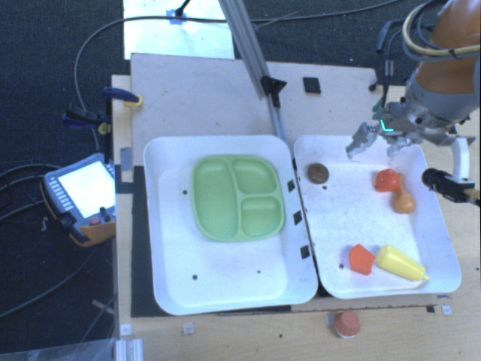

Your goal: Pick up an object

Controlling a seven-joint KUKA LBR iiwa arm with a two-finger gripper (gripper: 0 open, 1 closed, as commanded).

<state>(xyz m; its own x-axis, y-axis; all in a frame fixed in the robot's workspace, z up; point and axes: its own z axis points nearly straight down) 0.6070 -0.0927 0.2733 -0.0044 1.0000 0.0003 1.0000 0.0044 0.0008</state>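
1. A pale wooden bench [210, 96] stands on dark carpet, with black cables trailing over the floor at the left and a handheld control pendant [81, 198] lying beside the bench's left edge.
2. Two shallow white bins sit side by side on the bench: the left bin [173, 277] and the right bin [443, 265], touching along their inner edges.
3. A green divided plate [237, 197] lies flat in the upper middle of the left bin, with three compartments facing up.
4. In the right bin, a small brown ball [318, 173] rests near the upper left corner.
5. A red piece [387, 180] lies toward the upper right of that bin, touching an orange pear-shaped piece [404, 201] just below it.
6. Near the bottom of the right bin, an orange block [361, 259] sits just beside a yellow cone-like piece [401, 262] that lies on its side.
7. A round reddish disc [346, 324] lies on the bench below the right bin.
8. The gripper [376, 143] hangs over the upper edge of the right bin, its two fingers spread apart with nothing between them, well apart from the brown ball and above the red piece.
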